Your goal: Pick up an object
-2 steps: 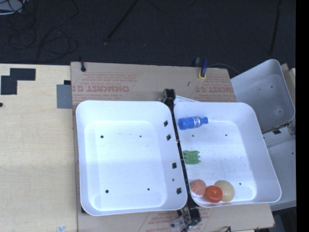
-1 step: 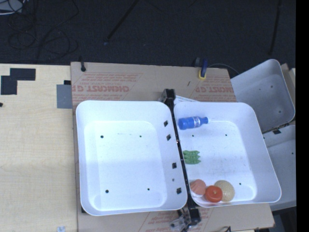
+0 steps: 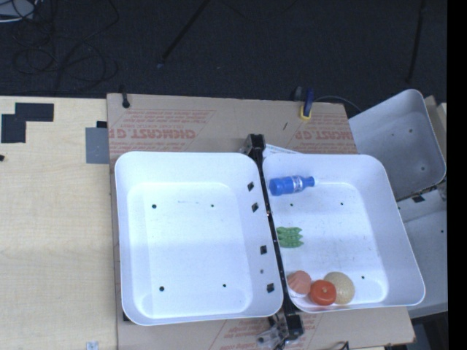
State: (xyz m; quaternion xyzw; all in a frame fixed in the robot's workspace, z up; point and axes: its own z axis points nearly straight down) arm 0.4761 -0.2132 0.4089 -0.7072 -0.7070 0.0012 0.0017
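We've got two white bins side by side on a cardboard sheet. The left bin doesn't concern us; the right bin holds everything worth picking.

We can't tell the gripper's state, open or shut, or whether it has hold of anything.

Candidates, biggest first:

- Blue bottle, lying on its side near the far-left corner of the right bin, close to the divider w/ the left bin. Risk: it's round and lying down, so we judge it could roll or squirt out if pinched off-centre. Its spot by the wall also leaves little room for a finger on that side.
- Tan round item, near the front edge. It touches the red one, so a grasp may nudge both.
- Red round item, wedged btwn the tan one and the pink one, right on the sloped front wall. Fingers prob. can't get around it w/o hitting neighbours or the rim.
- Pink round item, next to the divider; same crowding problem.
- Green pod-like item, small and flat, alone by the left wall. Low profile means we might close above it and come up w/ nothing.

The bottle looks like our best bet, approx. across its body.
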